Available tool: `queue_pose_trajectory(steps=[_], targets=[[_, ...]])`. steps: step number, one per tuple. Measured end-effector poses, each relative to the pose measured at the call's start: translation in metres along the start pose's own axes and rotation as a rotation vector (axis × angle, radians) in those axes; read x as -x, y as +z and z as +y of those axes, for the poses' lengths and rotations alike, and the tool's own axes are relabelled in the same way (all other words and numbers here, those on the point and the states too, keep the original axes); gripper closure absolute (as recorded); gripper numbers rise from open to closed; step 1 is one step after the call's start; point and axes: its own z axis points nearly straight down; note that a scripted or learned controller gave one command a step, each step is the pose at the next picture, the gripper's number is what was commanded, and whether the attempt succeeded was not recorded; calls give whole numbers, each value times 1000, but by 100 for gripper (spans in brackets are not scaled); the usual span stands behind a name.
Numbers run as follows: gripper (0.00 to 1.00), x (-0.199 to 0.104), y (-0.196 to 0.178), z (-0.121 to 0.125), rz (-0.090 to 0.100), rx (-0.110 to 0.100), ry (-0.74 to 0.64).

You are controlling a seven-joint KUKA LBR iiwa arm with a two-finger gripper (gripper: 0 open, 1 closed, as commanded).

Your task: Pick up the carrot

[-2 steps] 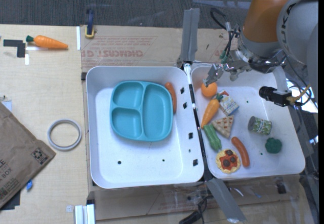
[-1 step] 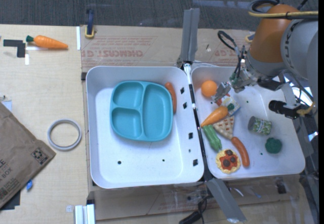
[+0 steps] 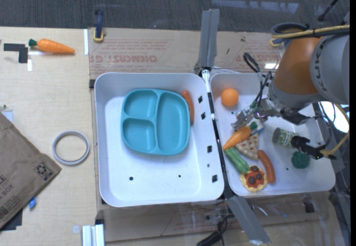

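Note:
An orange carrot (image 3: 238,137) with a green top lies slanted in the right bin (image 3: 317,183), near its left wall. My gripper (image 3: 243,121) hangs just above the carrot's upper, leafy end, very close to it or touching it. The grey arm with its orange band (image 3: 297,67) reaches in from the right and hides the bin's back right part. A second carrot (image 3: 51,46) lies on the bench at the far left, outside both bins.
Around the carrot in the right bin are an orange ball (image 3: 229,97), a waffle piece (image 3: 251,146), a green cucumber (image 3: 236,159), a sausage (image 3: 267,165), a small pizza (image 3: 254,178) and a green bottle (image 3: 283,137). The left bin (image 3: 111,183) holds a teal divided plate (image 3: 157,121). A tape ring (image 3: 70,146) lies on the bench.

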Motion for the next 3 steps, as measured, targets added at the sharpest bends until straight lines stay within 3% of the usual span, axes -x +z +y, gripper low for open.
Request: queue_pose_trajectory(steps=[1,2,3], targets=[[0,-29,-98,12,2,-4,-74],[0,13,-48,72,2,-2,-384],[0,14,2,72,3,-4,-370]])
